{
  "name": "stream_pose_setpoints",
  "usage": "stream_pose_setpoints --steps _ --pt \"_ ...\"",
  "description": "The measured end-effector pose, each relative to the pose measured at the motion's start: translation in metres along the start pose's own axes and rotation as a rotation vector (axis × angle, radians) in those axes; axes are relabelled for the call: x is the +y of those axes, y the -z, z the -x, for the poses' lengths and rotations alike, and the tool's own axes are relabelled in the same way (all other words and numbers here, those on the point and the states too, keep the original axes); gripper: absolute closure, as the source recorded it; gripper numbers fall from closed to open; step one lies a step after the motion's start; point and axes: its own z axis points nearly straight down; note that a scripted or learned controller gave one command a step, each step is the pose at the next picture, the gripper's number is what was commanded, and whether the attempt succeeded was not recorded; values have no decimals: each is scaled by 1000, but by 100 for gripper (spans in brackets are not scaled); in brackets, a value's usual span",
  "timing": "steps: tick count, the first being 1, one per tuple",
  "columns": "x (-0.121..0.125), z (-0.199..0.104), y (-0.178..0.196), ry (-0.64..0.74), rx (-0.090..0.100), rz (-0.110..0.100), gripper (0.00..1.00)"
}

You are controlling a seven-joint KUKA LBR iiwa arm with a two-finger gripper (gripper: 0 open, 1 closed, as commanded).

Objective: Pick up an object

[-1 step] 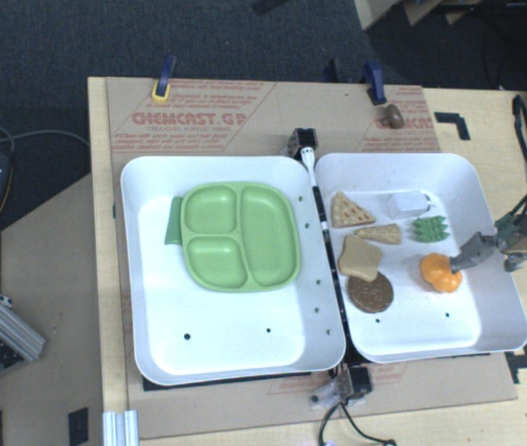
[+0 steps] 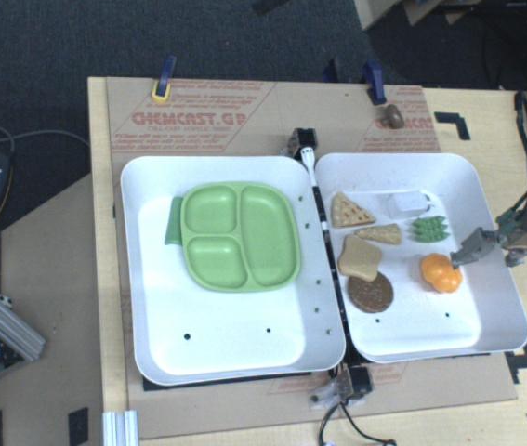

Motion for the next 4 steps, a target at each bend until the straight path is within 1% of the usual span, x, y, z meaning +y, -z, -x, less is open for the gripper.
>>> stream_pose_setpoints --steps 1,2,3,4 --pt "5 3 -60 0 4 -7 0" --pt "10 10 -111 -1 3 -6 0" --pt "10 9 -144 0 3 -5 0" --pt "11 10 -131 -1 0 1 100"
